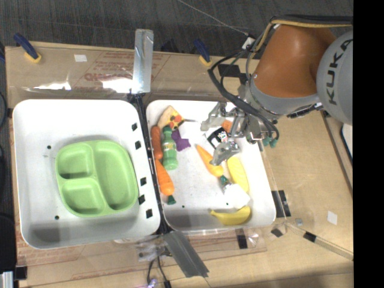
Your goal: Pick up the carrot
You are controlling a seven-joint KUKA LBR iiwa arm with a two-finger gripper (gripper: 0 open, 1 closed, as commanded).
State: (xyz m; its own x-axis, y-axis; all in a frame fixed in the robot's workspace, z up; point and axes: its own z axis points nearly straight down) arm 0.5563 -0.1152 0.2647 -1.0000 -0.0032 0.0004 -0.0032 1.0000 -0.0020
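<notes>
A long orange carrot (164, 180) lies along the left wall of the right bin (198, 218), its green end toward the front. A second orange tapered piece (205, 156) lies mid-bin, just beside the lower finger of my gripper (217, 135). The gripper hangs over the bin's upper right part, its two metal fingers (210, 118) spread apart and open. No carrot sits between them. A small black-and-white thing (216, 138) shows in the gap; I cannot tell whether it is an object or part of the gripper.
The right bin also holds a reddish-orange stick (156, 139), a green bottle (170, 153), a purple piece (180, 141), two yellow bananas (239, 173) (231, 216) and a white lump (237, 194). A green divided plate (96, 177) sits in the left bin (30, 131).
</notes>
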